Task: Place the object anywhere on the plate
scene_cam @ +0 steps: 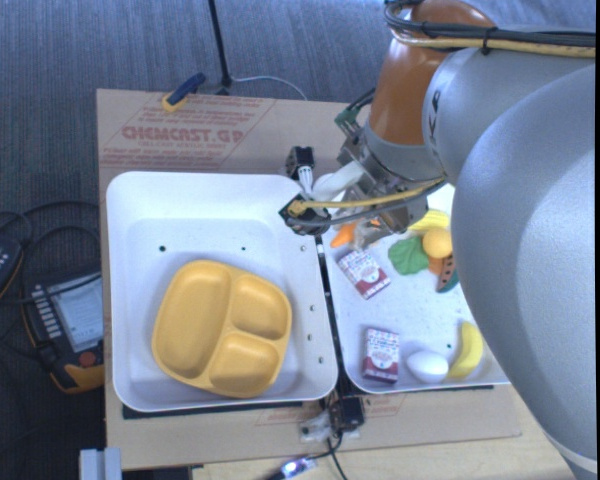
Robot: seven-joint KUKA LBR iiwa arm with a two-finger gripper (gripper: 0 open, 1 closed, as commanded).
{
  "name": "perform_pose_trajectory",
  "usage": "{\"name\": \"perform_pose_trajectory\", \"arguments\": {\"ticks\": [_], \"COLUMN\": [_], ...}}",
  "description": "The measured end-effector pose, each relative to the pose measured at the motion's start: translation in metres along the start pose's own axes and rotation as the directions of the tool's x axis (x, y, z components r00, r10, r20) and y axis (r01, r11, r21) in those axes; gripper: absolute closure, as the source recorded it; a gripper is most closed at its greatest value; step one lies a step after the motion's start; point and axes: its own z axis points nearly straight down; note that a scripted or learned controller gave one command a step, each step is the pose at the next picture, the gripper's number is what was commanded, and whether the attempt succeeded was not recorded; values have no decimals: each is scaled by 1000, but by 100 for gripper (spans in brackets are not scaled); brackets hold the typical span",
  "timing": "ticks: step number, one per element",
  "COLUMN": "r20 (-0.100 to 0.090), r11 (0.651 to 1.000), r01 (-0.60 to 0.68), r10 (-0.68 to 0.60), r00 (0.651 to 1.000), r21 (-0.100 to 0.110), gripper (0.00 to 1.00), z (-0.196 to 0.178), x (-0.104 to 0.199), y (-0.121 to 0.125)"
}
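A yellow plate with three compartments lies in the left white bin. My gripper hangs over the far left corner of the right bin, close to the wall between the bins. Just under it shows a small orange piece, partly hidden by the wrist. A red and white carton lies a little nearer the camera than the gripper. The grey arm with its orange band covers the bin's right side.
The right bin also holds a second red carton, a white egg, a banana, a green leaf-shaped toy and a yellow and orange toy. A black fitting stands behind the bins.
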Motion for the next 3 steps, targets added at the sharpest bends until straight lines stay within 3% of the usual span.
{"name": "perform_pose_trajectory", "arguments": {"ticks": [1,2,3], "r20": [1,12,-1], "r11": [960,962,966], "r01": [-279,-273,-257], "r10": [279,273,257], "r00": [960,962,966], "r21": [1,2,0], "gripper": [100,100,100], "z": [54,49,53], "x": [-45,-45,-92], "y": [24,22,100]}}
